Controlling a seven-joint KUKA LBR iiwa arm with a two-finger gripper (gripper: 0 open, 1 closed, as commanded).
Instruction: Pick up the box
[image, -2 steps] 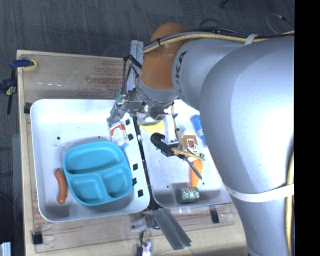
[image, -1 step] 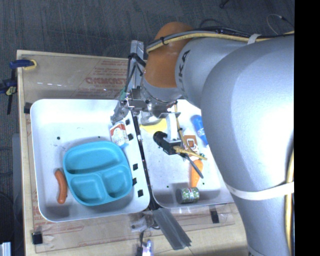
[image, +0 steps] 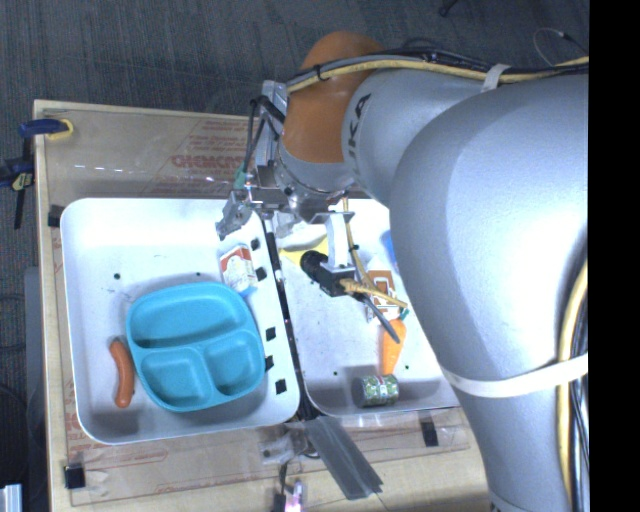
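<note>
So the small white-and-red carton box (image: 237, 268) sits just above the blue plastic divided tray (image: 195, 345), gripper (image: 236, 215) hovering right over it, presumably lining up a grab, grip state can't tell.

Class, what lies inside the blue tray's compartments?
The blue tray in the left bin shows three bare compartments. Whatever lies beneath it is covered.
</note>
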